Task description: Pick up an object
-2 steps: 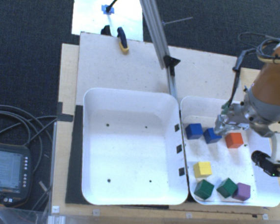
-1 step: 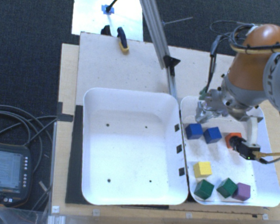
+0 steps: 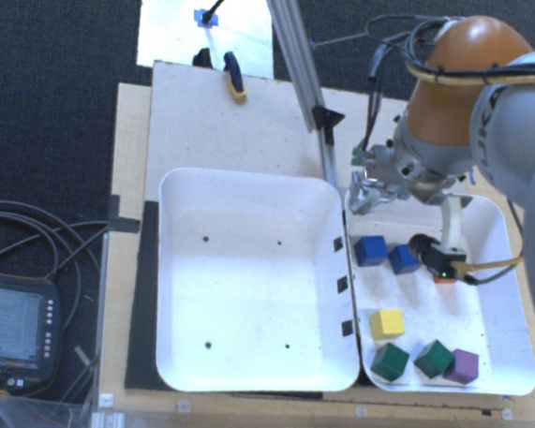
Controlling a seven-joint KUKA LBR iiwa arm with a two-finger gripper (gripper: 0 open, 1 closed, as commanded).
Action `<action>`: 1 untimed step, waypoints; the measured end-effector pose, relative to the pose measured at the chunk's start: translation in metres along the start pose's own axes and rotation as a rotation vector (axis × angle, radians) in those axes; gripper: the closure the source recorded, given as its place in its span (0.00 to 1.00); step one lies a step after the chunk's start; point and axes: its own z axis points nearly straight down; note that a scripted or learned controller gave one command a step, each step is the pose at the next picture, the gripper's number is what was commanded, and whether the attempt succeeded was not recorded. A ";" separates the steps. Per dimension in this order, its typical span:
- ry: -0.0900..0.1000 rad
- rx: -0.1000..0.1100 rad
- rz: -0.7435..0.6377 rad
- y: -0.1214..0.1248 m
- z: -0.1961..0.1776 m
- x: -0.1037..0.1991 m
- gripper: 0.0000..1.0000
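Here we hover our hand (image 3: pixel 361 197) over the right bin's (image 3: pixel 507 316) far left corner, its grip impossible to tell, so next we must lower onto the nearby blue cube (image 3: pixel 370 249) lying in that bin.

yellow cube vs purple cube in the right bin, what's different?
Colour: the yellow cube is yellow, the purple cube purple. Place: the yellow cube lies near the right bin's left wall; the purple cube lies toward its front right corner. Neighbours: the purple cube sits against a green cube; the yellow cube looks just clear of the others. Shared: both small, similar-sized blocks in the same bin.
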 end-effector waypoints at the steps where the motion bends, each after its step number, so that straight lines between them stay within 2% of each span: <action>1: 0.001 0.000 -0.001 0.036 -0.001 0.042 1.00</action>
